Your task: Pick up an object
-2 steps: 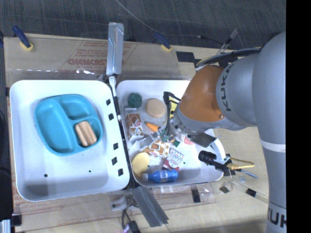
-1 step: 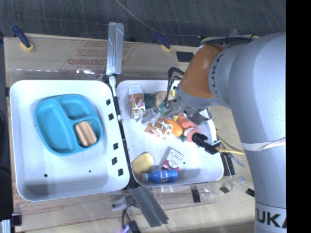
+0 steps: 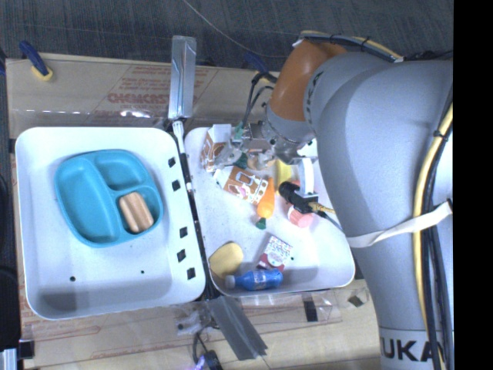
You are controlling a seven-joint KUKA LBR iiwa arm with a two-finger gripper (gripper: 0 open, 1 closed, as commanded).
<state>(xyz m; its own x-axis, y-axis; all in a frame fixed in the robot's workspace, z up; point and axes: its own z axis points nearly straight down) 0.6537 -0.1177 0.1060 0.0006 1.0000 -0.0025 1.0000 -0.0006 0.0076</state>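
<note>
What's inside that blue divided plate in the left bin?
The blue divided plate holds one thing: a tan, bread-like roll in its lower right compartment. The other compartments show bare blue. Whatever might lie beneath the roll is covered.

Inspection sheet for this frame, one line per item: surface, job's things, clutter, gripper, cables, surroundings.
Surface: two white bins, left bin and right bin, on a cardboard-covered bench.
Job's things: right bin holds a carrot, blue bottle, yellow piece, printed packets.
Clutter: blue divided plate with a bread roll in the left bin.
Gripper: gripper low over the right bin's far end; finger state unclear.
Cables: dark cables by the wrist.
Surroundings: dark carpet.
</note>
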